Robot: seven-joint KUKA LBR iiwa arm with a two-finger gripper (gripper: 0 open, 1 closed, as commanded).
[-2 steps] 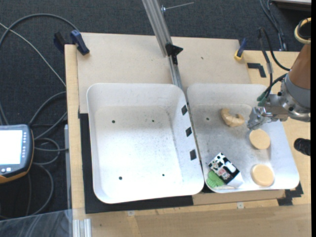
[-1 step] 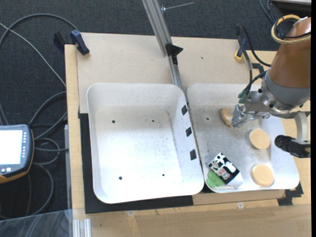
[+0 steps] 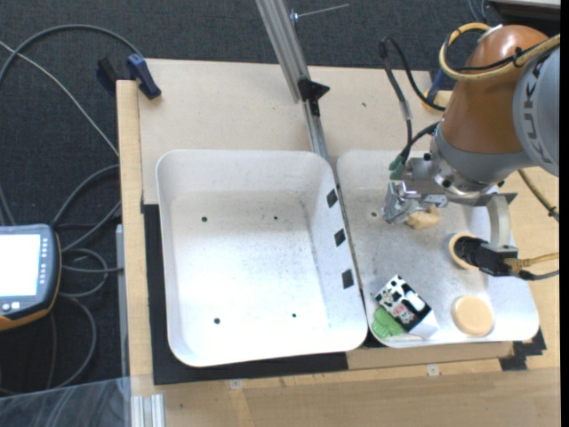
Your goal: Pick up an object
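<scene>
Grey arm's gripper (image 3: pixel 402 205) is hovering in the right bin (image 3: pixel 373 172), apparently pinching a tan object (image 3: pixel 423 218) for lifting.

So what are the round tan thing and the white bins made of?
The tan disc looks like wood or cork, maybe foam: matte, even color, no shine. The bins look like thin molded plastic: smooth, white, with rounded corners and curled rims, speckled with dark marks.
</scene>
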